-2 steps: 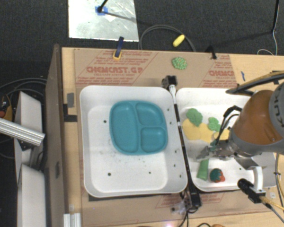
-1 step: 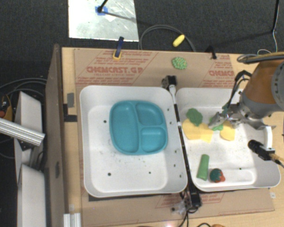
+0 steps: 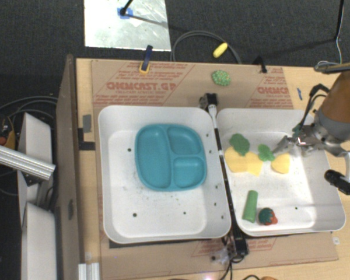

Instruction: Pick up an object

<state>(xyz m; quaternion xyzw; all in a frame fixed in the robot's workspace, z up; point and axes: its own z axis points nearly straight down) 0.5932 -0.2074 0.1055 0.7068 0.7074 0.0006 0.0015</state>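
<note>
My tool (image 3: 287,145) sits over the far right part of the right bin (image 3: 326,214), coming in from the right, tip low beside the yellow lump (image 3: 281,163). I cannot tell how wide it is set — the tip is small and blurred here. Nothing clearly sits in it.

Right bin contents: a flat yellow piece (image 3: 244,162) near the left wall, a dark green leafy piece (image 3: 240,143) touching its far edge, a smaller green piece (image 3: 266,153) between the flat yellow piece and the yellow lump. The yellow lump lies just beside my tool tip, on its near side; contact cannot be told. Nearer in the bin — a green cylinder (image 3: 250,206) lying roughly near-to-far, and just right of it a small ball (image 3: 268,216), red and dark green.

Left bin (image 3: 119,214): a teal divided plate (image 3: 170,157) with three compartments, flat in the middle of the bin.

On the tabletop (image 3: 181,83), covered with printed brown cardboard, far of the bins: a pale green bumpy ball (image 3: 221,77). A yellow object (image 3: 220,50) lies past the far edge, beside a dark cable. A shiny metal sheet (image 3: 127,16) lies on the dark floor far left.

My arm (image 3: 341,112) shows orange-brown at the right edge, well above the right bin's right wall.
</note>
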